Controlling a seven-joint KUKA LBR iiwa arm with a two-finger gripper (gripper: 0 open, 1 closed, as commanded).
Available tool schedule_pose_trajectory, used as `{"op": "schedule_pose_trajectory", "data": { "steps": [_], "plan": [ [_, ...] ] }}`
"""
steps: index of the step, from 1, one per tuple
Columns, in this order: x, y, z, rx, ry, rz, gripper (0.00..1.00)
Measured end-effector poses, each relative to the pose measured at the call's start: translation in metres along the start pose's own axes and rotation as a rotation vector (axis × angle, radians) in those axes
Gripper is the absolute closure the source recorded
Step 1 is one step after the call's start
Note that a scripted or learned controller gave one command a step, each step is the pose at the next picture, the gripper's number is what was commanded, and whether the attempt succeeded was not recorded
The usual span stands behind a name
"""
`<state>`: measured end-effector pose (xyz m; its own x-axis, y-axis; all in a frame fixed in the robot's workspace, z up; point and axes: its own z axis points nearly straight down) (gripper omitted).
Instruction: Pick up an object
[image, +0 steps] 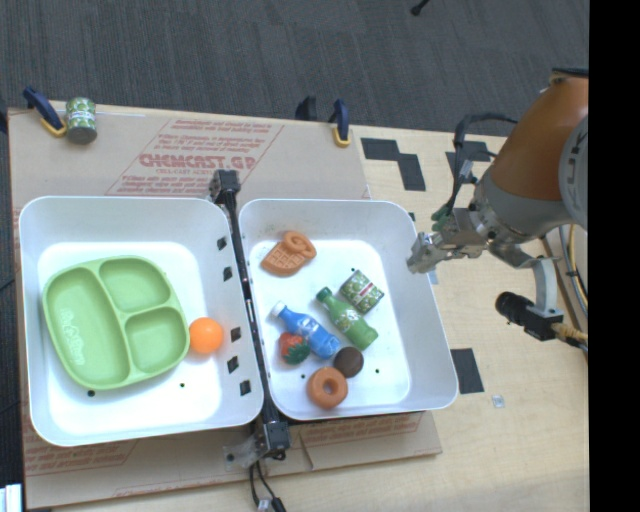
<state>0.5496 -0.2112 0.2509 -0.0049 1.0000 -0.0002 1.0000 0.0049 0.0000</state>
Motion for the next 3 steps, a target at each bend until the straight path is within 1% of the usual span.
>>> {"op": "schedule_pose_trajectory", "data": {
  "steps": [1,2,3],
  "plan": [
    [0.0,0.0,0.0,0.0,0.0,0.0,0.0],
    [0.001,-0.009,0.159,0.002,0.001,-0.001,0.0],
    [0.0,-0.009,0.149,0.004,-0.001,-0.005,1.0]
  ]
}}
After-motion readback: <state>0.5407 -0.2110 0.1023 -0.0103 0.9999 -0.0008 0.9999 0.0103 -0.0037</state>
